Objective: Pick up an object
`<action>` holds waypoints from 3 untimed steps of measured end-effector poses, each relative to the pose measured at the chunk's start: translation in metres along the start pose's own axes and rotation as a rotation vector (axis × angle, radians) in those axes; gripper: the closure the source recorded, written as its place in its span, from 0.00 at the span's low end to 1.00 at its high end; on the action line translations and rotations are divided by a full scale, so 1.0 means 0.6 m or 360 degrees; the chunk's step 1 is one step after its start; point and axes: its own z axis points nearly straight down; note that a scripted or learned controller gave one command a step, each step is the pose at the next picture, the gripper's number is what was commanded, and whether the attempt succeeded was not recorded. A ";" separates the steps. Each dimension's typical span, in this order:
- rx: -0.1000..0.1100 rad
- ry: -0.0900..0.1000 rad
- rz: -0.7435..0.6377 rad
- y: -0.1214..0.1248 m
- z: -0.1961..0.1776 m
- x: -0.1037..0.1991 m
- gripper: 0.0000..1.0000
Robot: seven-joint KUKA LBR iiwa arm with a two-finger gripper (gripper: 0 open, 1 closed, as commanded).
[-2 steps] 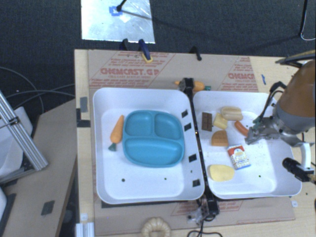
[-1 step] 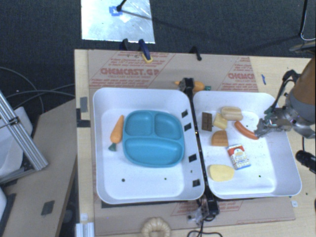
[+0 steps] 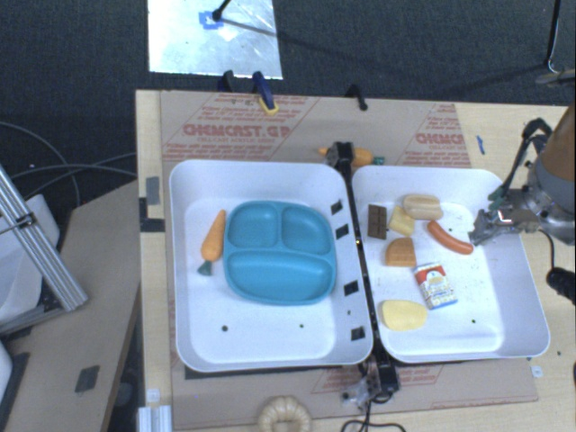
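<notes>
Sausage (image 3: 448, 238) in right bin (image 3: 522, 286) near bread (image 3: 422, 207), gripper (image 3: 489, 224) just beside its right end, jaw state unclear, carrot (image 3: 212, 238) by blue plate (image 3: 279, 251).

Two shallow white bins are seen side by side: a left bin (image 3: 193, 241) and a right bin (image 3: 517, 304). In the left bin, one blue divided plate (image 3: 279, 250) and one toy carrot (image 3: 212, 239) are counted, so two things there. In the right bin, six items are counted: one bread roll (image 3: 422, 207), one sausage (image 3: 448, 238), one brown chocolate-like bar (image 3: 377, 221), one small red-and-white carton (image 3: 435, 286), plus two yellowish food pieces (image 3: 401, 252) and one pale yellow flat piece (image 3: 403, 314) that can't be identified more exactly.
</notes>
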 end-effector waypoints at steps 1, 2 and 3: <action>0.0003 0.0004 -0.0008 0.007 0.017 0.087 1.00; 0.0002 0.0004 -0.0009 0.014 -0.004 0.168 1.00; 0.0004 0.0004 -0.0008 0.019 0.009 0.245 1.00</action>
